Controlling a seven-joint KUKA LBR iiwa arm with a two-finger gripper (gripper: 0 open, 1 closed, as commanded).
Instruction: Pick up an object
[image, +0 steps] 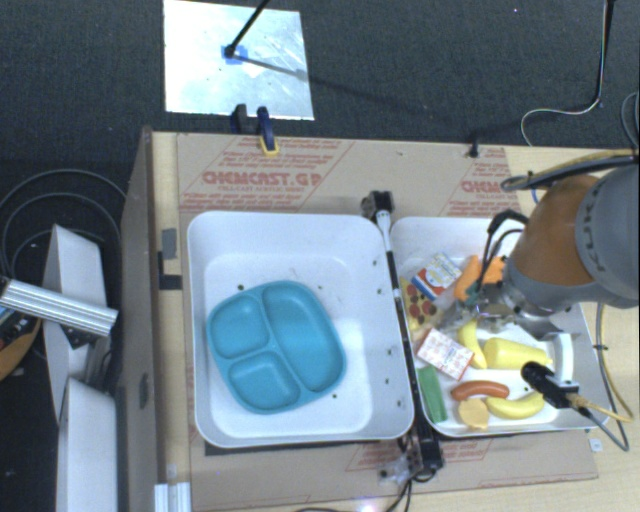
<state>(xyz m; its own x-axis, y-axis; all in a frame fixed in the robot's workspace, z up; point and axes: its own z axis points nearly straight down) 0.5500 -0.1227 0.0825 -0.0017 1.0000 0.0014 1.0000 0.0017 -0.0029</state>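
Two white bins sit side by side on my bench. The left bin (215, 262) holds one item: a blue divided plate (275, 344), lying flat near the bin's centre. The right bin (425, 236) holds a crowded pile of toy food and packets.

The arm (570, 240) reaches in from the right and descends over the right bin. The gripper (482, 300) sits low among the pile, near an orange piece (470, 275) and just above a yellow banana-like item (512, 352). I cannot tell whether the claw is spread or pressed together; wrist and clutter mask it.

Candidate objects lie toward the near rim from the claw: a red sausage (480, 388), long axis running left to right, with a second yellow piece (515, 405) just beside it. A white-and-red packet (445, 353) lies to the claw's lower left, touching a green strip (431, 392).

My judgement: nothing is lifted yet; the coming move depends on closing on whatever lies directly under the claw.
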